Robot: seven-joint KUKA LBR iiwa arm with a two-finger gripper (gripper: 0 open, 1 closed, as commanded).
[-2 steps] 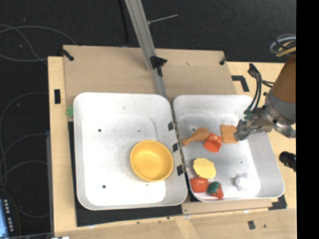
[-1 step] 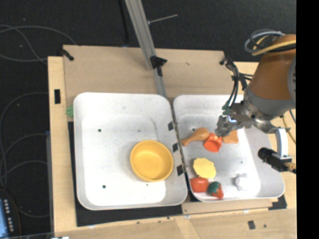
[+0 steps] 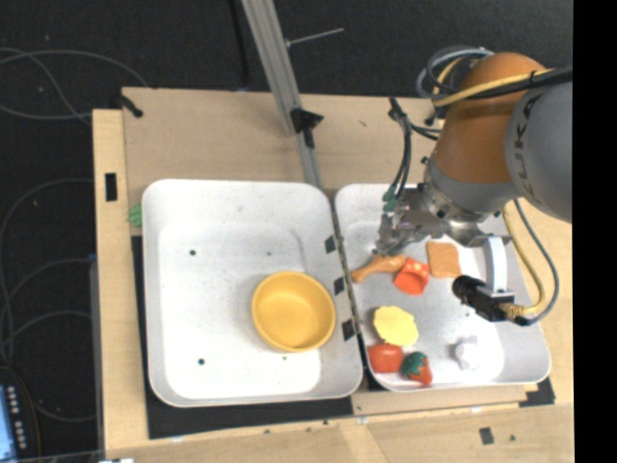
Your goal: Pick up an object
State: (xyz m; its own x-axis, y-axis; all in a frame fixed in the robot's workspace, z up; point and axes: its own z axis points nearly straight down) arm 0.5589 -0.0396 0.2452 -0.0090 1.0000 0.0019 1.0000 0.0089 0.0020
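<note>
A yellow bowl is seen in the left bin. In the right bin, nearest lie a red piece and a yellow piece. Farther back, an orange carrot-like object lies just below the gripper; whether the gripper is closed cannot be told.

I see a pale wooden bench on a dark floor strewn with thin cables, a grey metal post slanting up behind.
</note>
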